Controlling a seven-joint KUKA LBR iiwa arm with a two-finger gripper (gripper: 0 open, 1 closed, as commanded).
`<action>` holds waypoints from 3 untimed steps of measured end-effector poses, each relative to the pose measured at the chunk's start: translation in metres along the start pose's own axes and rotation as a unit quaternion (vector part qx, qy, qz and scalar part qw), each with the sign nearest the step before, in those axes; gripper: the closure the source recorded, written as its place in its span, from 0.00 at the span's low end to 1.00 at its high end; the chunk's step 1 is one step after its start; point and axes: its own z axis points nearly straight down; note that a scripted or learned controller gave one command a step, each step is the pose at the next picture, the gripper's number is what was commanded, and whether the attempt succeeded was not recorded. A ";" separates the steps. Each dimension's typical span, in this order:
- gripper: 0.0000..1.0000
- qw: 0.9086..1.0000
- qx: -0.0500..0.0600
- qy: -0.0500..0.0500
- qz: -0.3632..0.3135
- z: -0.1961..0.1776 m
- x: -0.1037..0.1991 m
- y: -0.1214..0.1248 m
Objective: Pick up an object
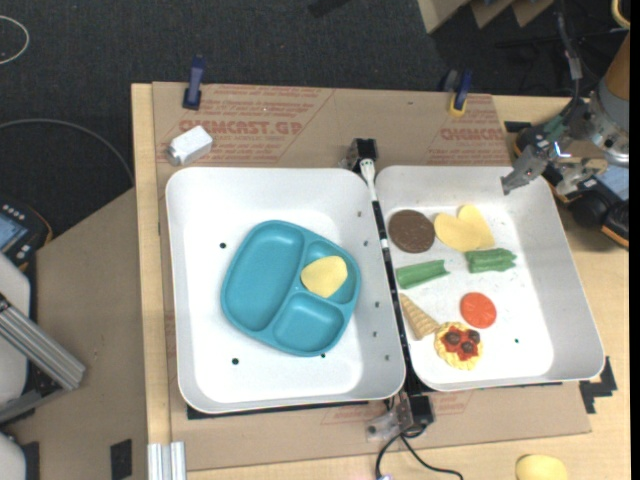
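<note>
Camera view: gripper (524, 171) sat over the far right corner of the right bin (570, 268), fingers apparently parted a little and holding nothing, though the view was too small to be sure. Nearest below the fingers lay the yellow heart piece (464, 230) and brown disc (411, 231); farther off, two green pieces (491, 260), red disc (478, 309), cone (419, 317) and pizza toy (459, 345). Open floor ran along the bin's right wall. Left bin (200, 268) held a blue tray (265, 288) with a yellow piece (325, 275).

Teal tray (262, 286) – pale yellow piece (324, 275); white bins (200, 268); brown disc (411, 231), red disc (478, 309), green beans (421, 272).
</note>
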 end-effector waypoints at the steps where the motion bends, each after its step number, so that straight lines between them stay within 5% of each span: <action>1: 0.00 1.000 0.003 0.008 0.000 0.149 -0.027 -0.046; 2: 0.00 1.000 0.000 0.000 0.002 0.059 -0.034 -0.135; 3: 1.00 1.000 0.000 0.000 0.000 0.054 -0.033 -0.132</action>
